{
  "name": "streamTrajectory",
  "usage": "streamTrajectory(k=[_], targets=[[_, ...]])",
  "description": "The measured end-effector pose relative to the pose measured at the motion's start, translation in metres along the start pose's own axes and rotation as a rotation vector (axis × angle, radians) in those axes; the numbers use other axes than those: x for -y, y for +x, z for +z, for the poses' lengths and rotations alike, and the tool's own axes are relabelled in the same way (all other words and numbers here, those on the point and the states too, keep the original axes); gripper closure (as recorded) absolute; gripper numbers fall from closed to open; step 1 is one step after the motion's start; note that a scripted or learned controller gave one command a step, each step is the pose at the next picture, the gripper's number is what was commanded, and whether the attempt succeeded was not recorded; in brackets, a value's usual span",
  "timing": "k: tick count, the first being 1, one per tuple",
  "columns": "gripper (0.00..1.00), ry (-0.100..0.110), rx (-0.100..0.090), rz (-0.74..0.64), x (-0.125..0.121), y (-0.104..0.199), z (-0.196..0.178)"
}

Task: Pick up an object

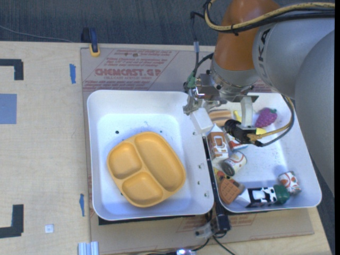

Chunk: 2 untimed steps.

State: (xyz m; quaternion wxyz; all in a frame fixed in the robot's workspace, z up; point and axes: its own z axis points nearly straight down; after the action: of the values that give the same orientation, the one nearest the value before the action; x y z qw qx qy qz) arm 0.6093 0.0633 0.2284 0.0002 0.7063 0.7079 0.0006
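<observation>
One yellow divided tray (146,169) in left bin (101,110), end effector (212,108) grip unclear over cluttered right bin (305,163)

We are seeing the left bin (101,142) taken up mostly by a yellow divided tray (146,169), which is leaving a bare strip along the far side and a narrower margin on the left. The right bin (305,163) is crowding toward its left wall: a small carton (218,144), a can (229,167) and a waffle-like piece (229,190) are lying close together there. A black-and-white toy (264,194) and a small tin (288,180) are sitting near the front right corner. Bare floor is showing in the bin's middle right. The arm (249,36) is hanging over the far left corner, above the purple grapes (266,117).
</observation>
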Motion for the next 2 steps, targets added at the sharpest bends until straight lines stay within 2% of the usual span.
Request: streamTrajectory(k=[1,2], targets=[[1.0,0.005,0.0,0.001,0.001,0.017,0.044],[1.0,0.0,0.002,0.003,0.023,-0.056,-0.013]])
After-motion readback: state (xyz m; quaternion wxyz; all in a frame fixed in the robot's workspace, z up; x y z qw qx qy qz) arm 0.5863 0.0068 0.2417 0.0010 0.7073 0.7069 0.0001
